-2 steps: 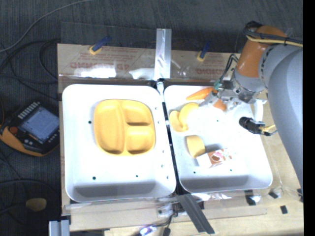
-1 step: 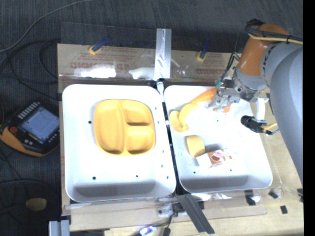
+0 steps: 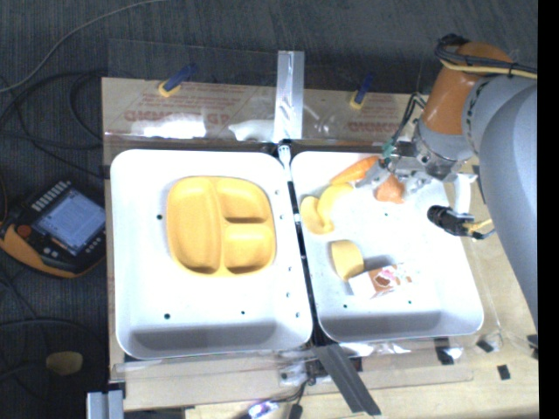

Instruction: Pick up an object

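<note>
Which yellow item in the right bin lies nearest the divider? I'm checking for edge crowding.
The banana, curved against the bin's left wall; the yellow block sits farther in, toward the middle.

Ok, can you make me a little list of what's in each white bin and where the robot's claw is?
left bin: a yellow tray with compartments
right bin: an orange carrot, a yellow banana, a pale yellow block, a small red and white packet, an orange lump
claw: at the far right corner of the right bin, just above the orange lump
claw's grip: too hidden to tell
</note>
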{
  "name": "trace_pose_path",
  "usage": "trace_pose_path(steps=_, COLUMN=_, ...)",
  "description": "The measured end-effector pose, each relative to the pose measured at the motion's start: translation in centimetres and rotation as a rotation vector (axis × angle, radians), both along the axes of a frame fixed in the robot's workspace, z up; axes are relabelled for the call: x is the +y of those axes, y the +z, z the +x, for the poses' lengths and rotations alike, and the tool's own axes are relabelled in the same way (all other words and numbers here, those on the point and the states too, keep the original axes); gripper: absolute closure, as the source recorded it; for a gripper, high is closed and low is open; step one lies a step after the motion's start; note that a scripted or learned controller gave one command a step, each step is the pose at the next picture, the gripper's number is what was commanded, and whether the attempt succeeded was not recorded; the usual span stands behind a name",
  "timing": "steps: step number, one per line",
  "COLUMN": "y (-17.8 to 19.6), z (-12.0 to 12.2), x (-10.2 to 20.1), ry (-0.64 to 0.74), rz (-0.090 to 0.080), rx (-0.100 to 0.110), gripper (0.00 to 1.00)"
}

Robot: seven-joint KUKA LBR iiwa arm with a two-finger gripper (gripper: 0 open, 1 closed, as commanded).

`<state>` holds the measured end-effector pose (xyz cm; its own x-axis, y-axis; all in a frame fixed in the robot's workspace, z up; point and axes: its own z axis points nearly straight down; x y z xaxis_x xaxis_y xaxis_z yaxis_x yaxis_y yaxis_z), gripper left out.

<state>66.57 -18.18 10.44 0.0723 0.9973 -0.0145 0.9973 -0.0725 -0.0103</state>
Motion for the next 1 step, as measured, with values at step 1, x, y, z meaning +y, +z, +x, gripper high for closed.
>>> trace_pose_path(steps=1, y=0.87, z=-0.05, x=-0.04, ry=0.000, rz=-0.001, rx=0.003, gripper=1.00)
